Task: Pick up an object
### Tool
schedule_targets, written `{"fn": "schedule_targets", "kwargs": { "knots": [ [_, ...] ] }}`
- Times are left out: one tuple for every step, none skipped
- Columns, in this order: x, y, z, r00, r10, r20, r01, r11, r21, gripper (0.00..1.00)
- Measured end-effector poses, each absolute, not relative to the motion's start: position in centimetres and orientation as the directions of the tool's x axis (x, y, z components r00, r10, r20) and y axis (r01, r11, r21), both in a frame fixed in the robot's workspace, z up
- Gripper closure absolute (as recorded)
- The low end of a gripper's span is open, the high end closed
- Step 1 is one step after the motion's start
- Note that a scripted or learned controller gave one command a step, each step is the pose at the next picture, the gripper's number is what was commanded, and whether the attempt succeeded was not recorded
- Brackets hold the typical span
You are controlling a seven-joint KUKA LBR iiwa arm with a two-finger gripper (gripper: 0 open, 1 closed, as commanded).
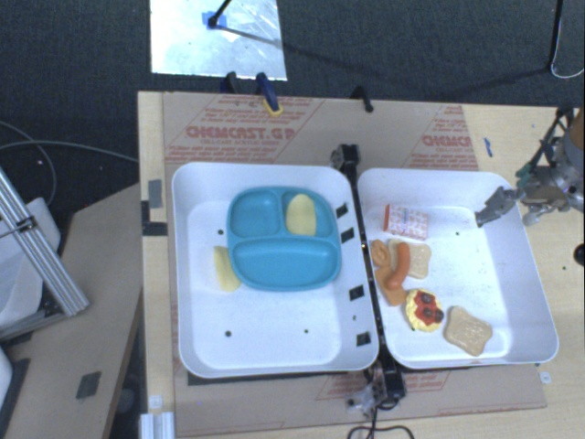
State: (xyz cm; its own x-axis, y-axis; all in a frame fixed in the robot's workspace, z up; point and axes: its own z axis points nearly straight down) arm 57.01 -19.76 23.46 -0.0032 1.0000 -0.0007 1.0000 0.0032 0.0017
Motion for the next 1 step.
{"fn": "schedule_targets", "kwargs": {
  "knots": [
    [51.03, -17.11, 49.62, -0.007, 1.000, -0.005, 1.000, 0.007, 0.019, 0.00]
  ]
}}
